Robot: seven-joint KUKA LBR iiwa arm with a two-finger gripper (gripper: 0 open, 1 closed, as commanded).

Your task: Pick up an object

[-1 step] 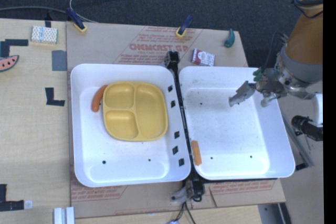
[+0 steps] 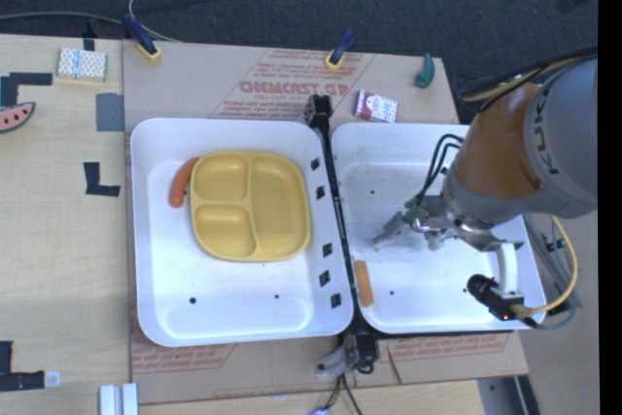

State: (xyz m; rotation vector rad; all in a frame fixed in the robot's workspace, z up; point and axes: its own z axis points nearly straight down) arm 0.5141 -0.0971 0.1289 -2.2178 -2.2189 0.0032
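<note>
My gripper [image 2: 406, 234] hangs low over the middle of the right bin [image 2: 389, 155], its fingers spread open and nothing between them. A small orange sausage-shaped piece [image 2: 362, 283] lies against that bin's left wall, below and left of the gripper and apart from it. In the left bin [image 2: 155, 209] a yellow divided plate [image 2: 250, 206] lies flat, with a second orange sausage-shaped piece [image 2: 179, 183] touching its left rim. The grey arm with its orange band [image 2: 496, 146] comes in from the right and covers part of the right bin.
A red-and-white packet [image 2: 374, 106] lies on the cardboard behind the right bin. Clamps [image 2: 340, 51] hold the cardboard's far edge. A black divider strip [image 2: 328, 209] runs between the bins. Cables loop by the bin's right corner [image 2: 544, 292].
</note>
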